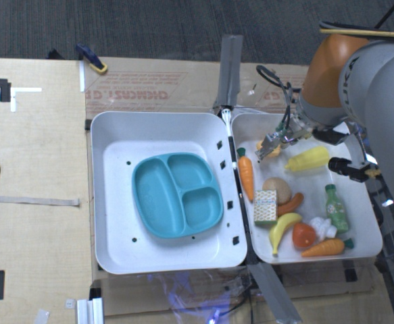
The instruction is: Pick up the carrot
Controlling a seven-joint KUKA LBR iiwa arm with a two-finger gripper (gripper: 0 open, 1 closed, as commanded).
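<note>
Hovering in the right bin [367,245], the pincer [272,145], grip state unclear, sits beside the carrot [247,175].

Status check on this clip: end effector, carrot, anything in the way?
End effector low in right bin, nothing seen in it. Carrot against bin's left wall, free. Second carrot near front. Box just beside first carrot.

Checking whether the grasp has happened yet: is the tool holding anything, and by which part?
Nothing is held. The tool hangs over the right bin, apart from the carrot by the bin's left wall.
</note>
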